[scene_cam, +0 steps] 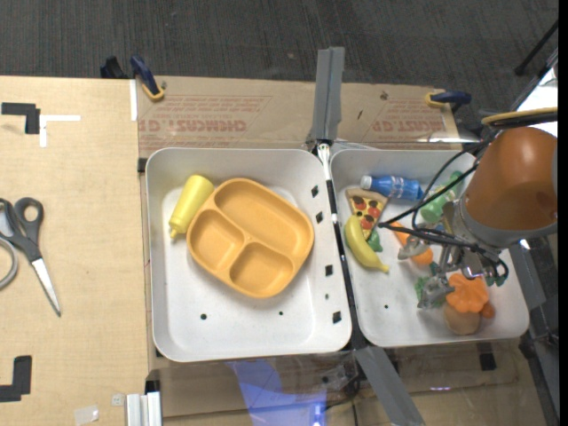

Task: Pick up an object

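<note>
The right bin (390, 325) holds a yellow banana (362, 245), a toy pizza slice (365, 208), a blue bottle (395, 186), a green object (441, 204) and an orange toy (469, 296). A smaller orange piece (419, 254) lies near the bin's middle. My gripper (432, 289) hangs low in this bin's right half, just left of the orange toy and right of the banana. The arm's orange band (515, 180) and its cables hide part of the bin's right side. Nothing can be made out held in the gripper.
The left bin (160, 327) holds a yellow divided plate (248, 236) and a yellow bottle (189, 204) at its upper left. Scissors (31, 247) lie on the bench at the far left. A grey divider (327, 96) stands between the bins at the back.
</note>
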Motion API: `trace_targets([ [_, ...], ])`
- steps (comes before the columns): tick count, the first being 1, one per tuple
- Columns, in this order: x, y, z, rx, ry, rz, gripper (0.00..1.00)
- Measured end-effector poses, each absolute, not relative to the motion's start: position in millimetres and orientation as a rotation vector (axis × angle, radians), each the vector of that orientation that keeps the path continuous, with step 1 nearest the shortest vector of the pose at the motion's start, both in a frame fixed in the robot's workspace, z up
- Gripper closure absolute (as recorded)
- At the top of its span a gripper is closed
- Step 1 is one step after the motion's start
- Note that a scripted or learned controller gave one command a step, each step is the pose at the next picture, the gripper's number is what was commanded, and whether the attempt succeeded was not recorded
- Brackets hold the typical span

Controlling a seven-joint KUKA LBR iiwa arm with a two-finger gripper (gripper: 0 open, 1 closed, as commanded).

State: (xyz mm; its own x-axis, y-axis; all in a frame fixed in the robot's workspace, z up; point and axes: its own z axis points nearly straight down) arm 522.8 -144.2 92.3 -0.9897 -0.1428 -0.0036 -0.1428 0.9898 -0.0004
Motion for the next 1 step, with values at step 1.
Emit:
trace_targets([
  [1, 524.4, -143.5, 102.2, -0.227, 3.126, -0.001, 1.00],
])
